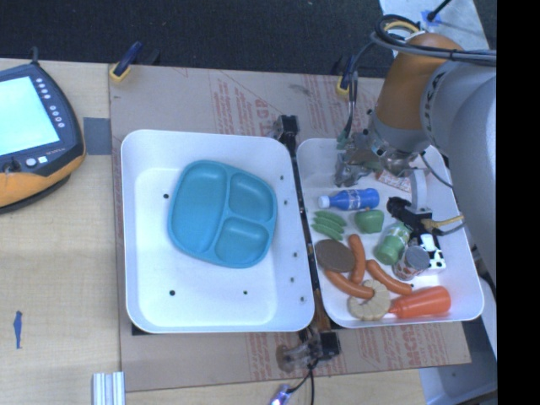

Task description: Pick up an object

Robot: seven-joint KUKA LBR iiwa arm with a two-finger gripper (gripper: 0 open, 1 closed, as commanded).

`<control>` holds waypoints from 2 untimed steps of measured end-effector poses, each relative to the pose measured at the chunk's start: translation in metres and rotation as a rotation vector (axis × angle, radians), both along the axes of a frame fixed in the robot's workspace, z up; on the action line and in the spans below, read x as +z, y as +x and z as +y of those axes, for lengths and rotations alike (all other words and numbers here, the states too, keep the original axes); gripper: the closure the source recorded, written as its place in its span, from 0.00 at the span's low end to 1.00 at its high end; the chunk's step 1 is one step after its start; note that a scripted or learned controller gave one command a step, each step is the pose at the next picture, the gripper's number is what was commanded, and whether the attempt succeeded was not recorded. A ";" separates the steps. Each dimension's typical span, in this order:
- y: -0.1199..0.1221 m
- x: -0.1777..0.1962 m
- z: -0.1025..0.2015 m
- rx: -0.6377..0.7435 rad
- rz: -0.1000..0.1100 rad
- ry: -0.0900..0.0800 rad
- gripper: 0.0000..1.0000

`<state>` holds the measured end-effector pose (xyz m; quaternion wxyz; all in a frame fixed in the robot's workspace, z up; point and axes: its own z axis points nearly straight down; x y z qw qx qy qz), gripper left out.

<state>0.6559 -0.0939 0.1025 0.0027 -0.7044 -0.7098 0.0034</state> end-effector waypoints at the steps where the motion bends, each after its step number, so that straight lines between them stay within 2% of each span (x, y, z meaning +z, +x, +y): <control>1: 0.000 0.000 0.000 0.000 0.000 0.000 0.00; 2: 0.000 -0.011 0.000 -0.002 -0.002 0.000 0.00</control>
